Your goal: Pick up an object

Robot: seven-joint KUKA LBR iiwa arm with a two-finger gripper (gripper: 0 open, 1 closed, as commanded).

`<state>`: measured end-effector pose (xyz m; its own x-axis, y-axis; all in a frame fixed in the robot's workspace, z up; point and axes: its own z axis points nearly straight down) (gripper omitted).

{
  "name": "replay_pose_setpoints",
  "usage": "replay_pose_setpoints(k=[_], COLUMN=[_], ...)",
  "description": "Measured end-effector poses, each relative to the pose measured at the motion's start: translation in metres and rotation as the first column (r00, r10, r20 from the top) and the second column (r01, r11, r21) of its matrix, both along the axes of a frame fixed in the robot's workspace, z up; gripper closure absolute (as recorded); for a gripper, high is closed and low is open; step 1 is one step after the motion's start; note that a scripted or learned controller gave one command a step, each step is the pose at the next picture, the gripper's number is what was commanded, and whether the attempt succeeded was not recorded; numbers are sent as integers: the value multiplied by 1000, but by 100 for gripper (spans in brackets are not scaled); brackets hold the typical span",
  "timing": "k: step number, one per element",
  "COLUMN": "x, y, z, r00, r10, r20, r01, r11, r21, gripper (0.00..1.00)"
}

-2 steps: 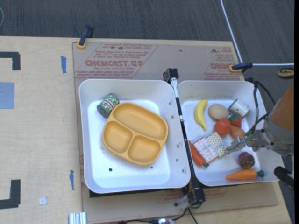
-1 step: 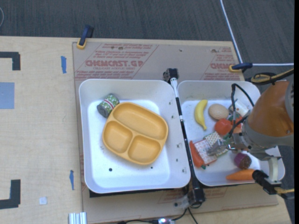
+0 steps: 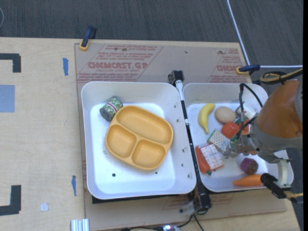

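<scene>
From my remote seat, the arm (image 3: 281, 114) was hanging low over the right bin (image 3: 192, 96), with the gripper (image 3: 237, 146) down among the toys. Couldn't tell its state, honestly. Near it sat a red piece (image 3: 230, 129), a checkered box (image 3: 219, 139) and a purple ball (image 3: 249, 165). Banana (image 3: 206, 116) and carrot (image 3: 248, 180) lay farther off. The left bin (image 3: 91, 129) had a yellow tray (image 3: 139, 137).

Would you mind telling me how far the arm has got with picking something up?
Nothing looks picked yet: the banana, carrot and purple ball all lie in the right bin. In hand: the arm is down over that bin, its pincer low by the small cartons. Left: securing and lifting one item.
</scene>
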<state>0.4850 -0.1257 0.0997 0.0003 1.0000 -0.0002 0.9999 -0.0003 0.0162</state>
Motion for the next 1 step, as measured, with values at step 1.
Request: replay_pose_setpoints(k=[1], x=[-5], y=[71], z=[85], r00=[1000], r10=[2], r20=[-15], r01=[-2], r11=[1000], r21=[1], gripper=[100])
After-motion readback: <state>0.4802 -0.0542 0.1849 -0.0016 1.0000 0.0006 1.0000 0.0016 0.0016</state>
